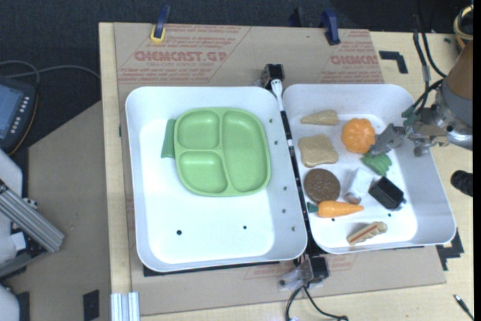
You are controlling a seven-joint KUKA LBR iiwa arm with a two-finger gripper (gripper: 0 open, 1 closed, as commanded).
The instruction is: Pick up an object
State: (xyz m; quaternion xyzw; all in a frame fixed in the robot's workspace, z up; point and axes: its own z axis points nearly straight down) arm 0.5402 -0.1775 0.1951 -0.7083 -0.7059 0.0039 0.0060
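Note:
The right bin point(428, 199) holds several toy foods: an orange point(359, 134), a tan bread slice point(319, 150), a smaller tan piece point(320, 117), a brown round cookie point(322, 183), a carrot point(340, 209), a hot dog point(367, 232), a black block point(386, 193) and a green piece point(377, 162). My gripper point(403, 144) hangs over the right bin's upper right part, just right of the orange and above the green piece. Its fingers are spread open with nothing between them.
In the left bin point(150, 199) lies a green divided plate point(222, 150) on a green mat. The arm's grey wrist comes in from the right edge. Clamps sit at the board's back edge, and cables run beneath the bins.

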